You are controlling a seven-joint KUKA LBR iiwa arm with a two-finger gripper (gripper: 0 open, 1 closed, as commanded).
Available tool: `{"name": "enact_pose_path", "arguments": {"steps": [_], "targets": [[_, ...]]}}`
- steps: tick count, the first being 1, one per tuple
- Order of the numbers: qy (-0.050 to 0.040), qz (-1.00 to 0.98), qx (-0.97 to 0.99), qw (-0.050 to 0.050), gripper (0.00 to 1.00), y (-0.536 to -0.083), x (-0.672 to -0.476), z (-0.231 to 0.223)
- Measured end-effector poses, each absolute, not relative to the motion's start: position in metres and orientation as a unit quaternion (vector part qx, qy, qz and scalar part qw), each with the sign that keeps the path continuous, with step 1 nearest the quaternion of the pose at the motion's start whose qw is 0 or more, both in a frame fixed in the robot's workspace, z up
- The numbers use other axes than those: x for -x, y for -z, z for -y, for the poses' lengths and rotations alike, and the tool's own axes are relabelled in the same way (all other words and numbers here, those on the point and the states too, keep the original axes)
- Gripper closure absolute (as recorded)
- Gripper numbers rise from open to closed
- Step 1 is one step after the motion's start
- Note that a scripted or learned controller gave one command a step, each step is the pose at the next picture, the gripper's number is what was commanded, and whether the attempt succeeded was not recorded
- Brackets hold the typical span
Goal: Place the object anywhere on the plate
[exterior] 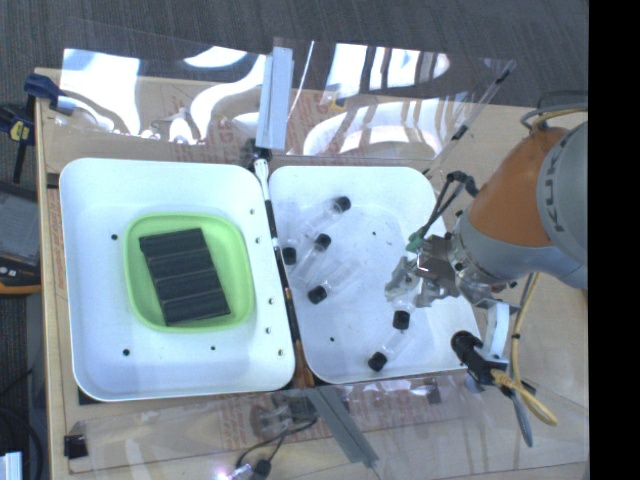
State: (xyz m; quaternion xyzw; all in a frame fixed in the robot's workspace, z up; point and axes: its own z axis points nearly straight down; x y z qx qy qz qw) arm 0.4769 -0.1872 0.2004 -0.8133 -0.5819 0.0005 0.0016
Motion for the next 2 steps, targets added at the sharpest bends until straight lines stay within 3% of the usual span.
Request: {"name": "enact_pose_path", "arguments": {"steps": [1,2], "targets": [[-0.0006,0.63,0.777,0.001,1.0,-0.216,-0.497,0.091],[-0.0019,0.697,0.717,0.003,1.0,-0.19,-0.526,0.021]]}}
